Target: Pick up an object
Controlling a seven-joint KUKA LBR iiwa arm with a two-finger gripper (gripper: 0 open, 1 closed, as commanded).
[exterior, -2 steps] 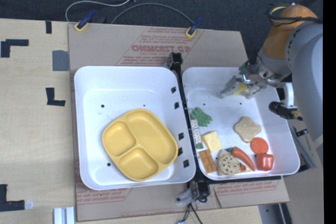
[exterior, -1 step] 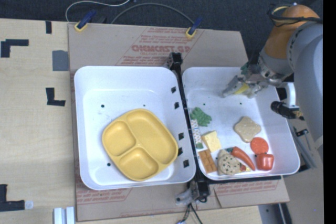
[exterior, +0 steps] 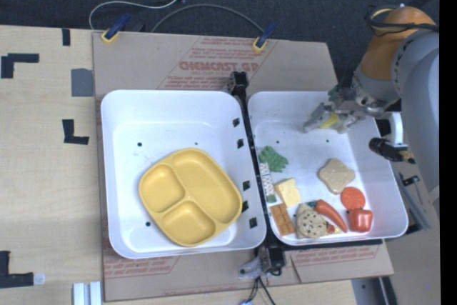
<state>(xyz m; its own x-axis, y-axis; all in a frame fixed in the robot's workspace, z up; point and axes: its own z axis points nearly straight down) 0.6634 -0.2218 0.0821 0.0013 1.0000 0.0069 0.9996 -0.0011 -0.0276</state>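
The pincer [exterior: 330, 119] sits low over the upper right part of the right bin [exterior: 307, 105], its grey fingers splayed toward the left. A small yellow piece [exterior: 330, 121] shows between them, so the pincer grips that piece. The grey arm [exterior: 414, 75] with its orange band [exterior: 385, 46] comes in from the right edge.

Below the pincer, well apart from it, the loose toy food lies in the lower half of the same bin: a tan bread slice [exterior: 335, 175], a red tomato [exterior: 353, 198] just under it, a red pepper [exterior: 360, 220], a carrot [exterior: 330, 214], a chocolate-chip cookie [exterior: 311, 223], a yellow cheese wedge [exterior: 288, 192], an orange cracker [exterior: 281, 218] and a green leafy piece [exterior: 273, 158] near the bin's left wall.

The left bin [exterior: 128, 118] holds a yellow three-compartment plate [exterior: 189, 195] in its lower middle. Both bins rest on a cardboard sheet [exterior: 207, 68] on the bench [exterior: 43, 175], with two clamps [exterior: 114, 28] at the sheet's top edge.
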